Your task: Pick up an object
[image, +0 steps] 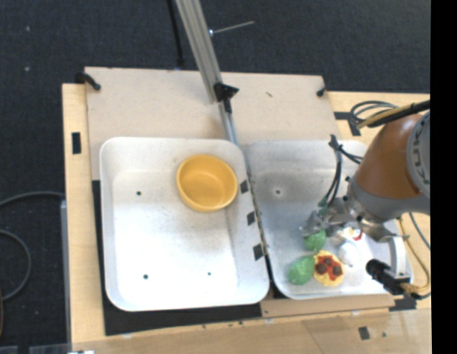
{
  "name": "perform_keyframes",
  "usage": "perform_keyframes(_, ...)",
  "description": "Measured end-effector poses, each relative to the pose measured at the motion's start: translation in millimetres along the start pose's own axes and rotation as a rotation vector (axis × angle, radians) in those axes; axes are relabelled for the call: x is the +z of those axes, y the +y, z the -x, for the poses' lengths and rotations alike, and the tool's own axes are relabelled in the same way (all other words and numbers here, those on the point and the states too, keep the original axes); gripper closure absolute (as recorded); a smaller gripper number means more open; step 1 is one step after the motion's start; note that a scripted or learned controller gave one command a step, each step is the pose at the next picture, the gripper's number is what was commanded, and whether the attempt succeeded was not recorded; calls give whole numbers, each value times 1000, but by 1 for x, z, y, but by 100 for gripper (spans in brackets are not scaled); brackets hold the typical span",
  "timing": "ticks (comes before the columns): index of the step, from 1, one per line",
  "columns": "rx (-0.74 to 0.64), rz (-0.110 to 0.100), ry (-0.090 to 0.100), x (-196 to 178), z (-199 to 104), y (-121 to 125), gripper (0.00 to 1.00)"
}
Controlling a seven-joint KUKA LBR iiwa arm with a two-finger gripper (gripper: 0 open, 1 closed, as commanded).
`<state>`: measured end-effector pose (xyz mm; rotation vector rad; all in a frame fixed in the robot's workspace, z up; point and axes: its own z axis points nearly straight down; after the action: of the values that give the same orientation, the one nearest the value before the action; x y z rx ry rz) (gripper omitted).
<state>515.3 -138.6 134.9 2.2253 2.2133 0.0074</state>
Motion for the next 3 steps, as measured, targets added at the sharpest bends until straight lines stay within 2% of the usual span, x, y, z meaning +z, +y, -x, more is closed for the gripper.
perform_keyframes(2,-8,-3,-3,-109,10,-1,100)
perform_keyframes(3,-12,-4,-1,-101,-42,27,100)
